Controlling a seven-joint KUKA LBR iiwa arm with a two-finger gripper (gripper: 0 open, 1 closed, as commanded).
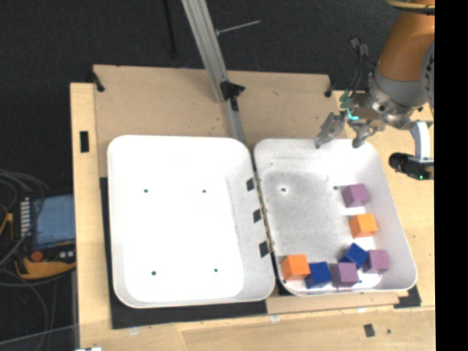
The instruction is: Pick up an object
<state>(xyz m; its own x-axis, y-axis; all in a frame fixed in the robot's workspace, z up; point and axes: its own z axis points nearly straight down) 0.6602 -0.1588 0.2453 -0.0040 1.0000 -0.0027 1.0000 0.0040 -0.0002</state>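
seven small cubes sit in the right bin point(387, 181): a purple cube point(356, 194), an orange cube point(363, 224), a blue cube point(357, 254), another purple one point(378, 260), and along the near wall an orange point(296, 266), a blue point(319, 274) and a purple point(344, 273). the pincer point(342, 133) hangs spread and unladen over the bin's far rim, well apart from them. the left bin point(179, 218) lies beside it on the worktop point(285, 97).

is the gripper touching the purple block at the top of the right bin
Apart. The camera view shows the gripper at the bin's far edge, bare white floor between it and the purple block.
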